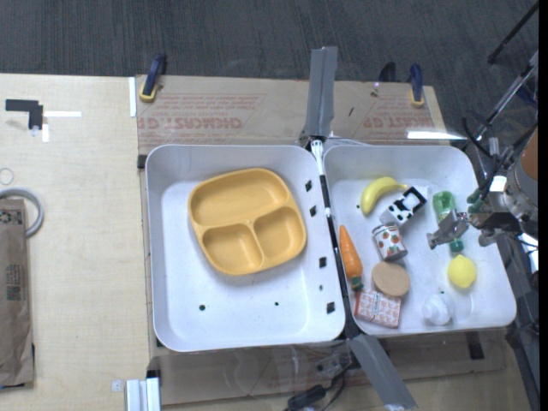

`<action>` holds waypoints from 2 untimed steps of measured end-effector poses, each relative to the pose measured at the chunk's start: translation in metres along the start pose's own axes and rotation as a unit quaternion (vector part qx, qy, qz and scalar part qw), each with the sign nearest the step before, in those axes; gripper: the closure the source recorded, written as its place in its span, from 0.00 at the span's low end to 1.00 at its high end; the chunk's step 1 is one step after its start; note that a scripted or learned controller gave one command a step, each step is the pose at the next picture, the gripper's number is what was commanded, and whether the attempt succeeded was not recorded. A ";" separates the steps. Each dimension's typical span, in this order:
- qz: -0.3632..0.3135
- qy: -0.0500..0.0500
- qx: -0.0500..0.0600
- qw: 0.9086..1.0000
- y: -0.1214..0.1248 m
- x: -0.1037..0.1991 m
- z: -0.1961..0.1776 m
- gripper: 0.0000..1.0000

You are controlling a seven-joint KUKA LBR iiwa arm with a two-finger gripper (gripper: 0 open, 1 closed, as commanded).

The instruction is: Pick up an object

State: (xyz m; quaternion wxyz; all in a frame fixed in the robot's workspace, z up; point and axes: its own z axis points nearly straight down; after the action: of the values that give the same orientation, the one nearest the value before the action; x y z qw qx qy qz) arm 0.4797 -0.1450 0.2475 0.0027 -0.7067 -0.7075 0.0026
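Note:
My gripper [451, 229] hangs over the right side of the right bin [488, 315], between a green bottle [443, 202] and a lemon [461, 271]. A small green item [456, 247] peeks out just under it. Also in this bin lie a banana [379, 192], a black-and-white toy [404, 205], a small can [389, 241], a carrot [349, 253], a brown disc [390, 278], a red-and-white packet [378, 308] and a white lump [437, 310]. Nothing is visibly held.
The left bin [171, 306] holds a yellow divided plate [247, 221]. A grey divider post [322, 92] stands behind the seam between the bins. The arm's body [518, 204] overhangs the right bin's right rim. Cardboard [223, 114] lies behind the bins.

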 end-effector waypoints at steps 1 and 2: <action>-0.060 0.000 -0.001 0.998 0.000 -0.029 -0.011 0.00; -0.159 0.001 0.000 0.987 -0.001 -0.009 0.041 0.00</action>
State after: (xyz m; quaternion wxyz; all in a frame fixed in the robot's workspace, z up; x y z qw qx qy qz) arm 0.4788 -0.1541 0.2060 0.0032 -0.5850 -0.8110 0.0014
